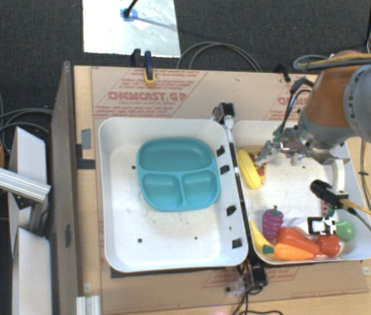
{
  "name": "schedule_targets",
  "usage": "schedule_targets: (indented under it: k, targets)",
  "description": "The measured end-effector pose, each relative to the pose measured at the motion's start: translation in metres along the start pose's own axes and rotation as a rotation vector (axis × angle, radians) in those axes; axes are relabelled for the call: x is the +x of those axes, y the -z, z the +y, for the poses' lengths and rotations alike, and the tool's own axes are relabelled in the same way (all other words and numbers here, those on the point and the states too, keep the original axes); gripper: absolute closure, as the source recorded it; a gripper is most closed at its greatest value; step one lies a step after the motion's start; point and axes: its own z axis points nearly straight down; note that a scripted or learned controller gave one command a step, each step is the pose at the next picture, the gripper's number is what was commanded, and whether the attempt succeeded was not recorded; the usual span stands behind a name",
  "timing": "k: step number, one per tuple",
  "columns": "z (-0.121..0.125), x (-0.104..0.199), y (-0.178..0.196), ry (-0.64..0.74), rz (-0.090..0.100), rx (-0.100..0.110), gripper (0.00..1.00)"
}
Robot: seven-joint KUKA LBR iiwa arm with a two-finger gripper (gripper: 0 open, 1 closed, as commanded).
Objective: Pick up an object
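Observation:
The right bin (362,241) holds several toy foods. A yellow banana (249,169) lies along its left wall. Purple grapes (272,222), an orange carrot (295,242), a red tomato (329,245) and a green fruit (346,230) crowd the near right corner. A second yellow piece (258,233) lies by the near left wall. My gripper (268,153) hangs low over the far part of this bin, just right of the banana's upper end. I see nothing held in it.
In the left bin (123,241) sits a teal divided plate (177,174). A divider with black clips (231,176) runs between the two bins. The arm's orange band (329,100) looms over the right bin's far edge. Cables trail behind the bench.

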Motion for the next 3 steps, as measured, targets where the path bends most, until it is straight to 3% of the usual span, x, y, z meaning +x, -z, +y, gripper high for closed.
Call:
schedule_targets:
  k: [1, 2, 3]
  targets:
    - [-0.003, 0.007, -0.034, -0.006, -0.003, 0.011, 0.00]
    - [0.031, -0.003, -0.045, -0.006, -0.015, 0.038, 0.00]
    - [0.035, 0.005, -0.035, -0.005, -0.006, 0.015, 1.00]
